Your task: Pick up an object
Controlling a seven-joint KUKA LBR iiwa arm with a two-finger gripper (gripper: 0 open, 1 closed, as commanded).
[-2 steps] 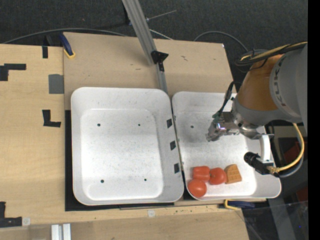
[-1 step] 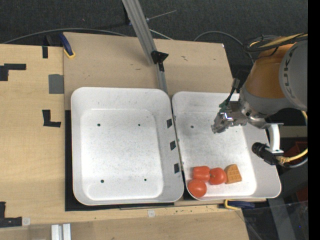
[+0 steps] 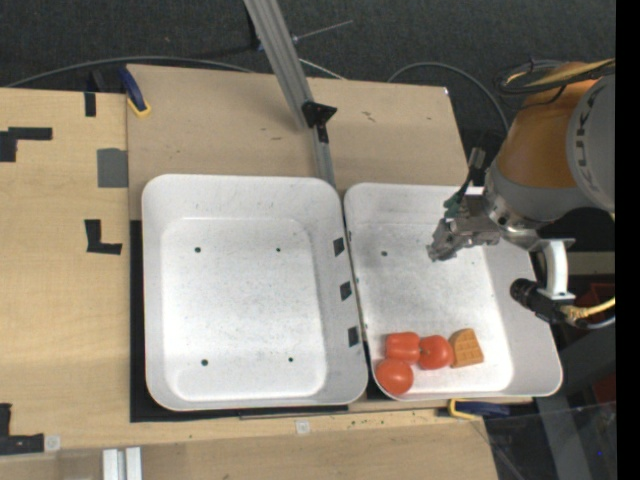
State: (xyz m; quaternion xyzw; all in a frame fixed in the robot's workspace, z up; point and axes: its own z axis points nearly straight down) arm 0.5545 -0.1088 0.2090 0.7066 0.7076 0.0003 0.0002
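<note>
Tool (image 3: 443, 249) over right bin (image 3: 420, 288) (toys (image 3: 430, 353) crowd near rim).

- A metal rail (image 3: 285, 53) slants down from the top edge to the bench's back, ending at a black clamp (image 3: 318, 114).
- A blue-and-yellow clip (image 3: 134, 92) sits at the bench's back-left corner.
- Black tape marks (image 3: 28, 140) lie along the left edge.
- A grey patch (image 3: 112, 166) lies beside them.

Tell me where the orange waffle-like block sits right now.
The orange block lies in the right bin, near its front edge, just right of the red pieces and well below the gripper.
</note>
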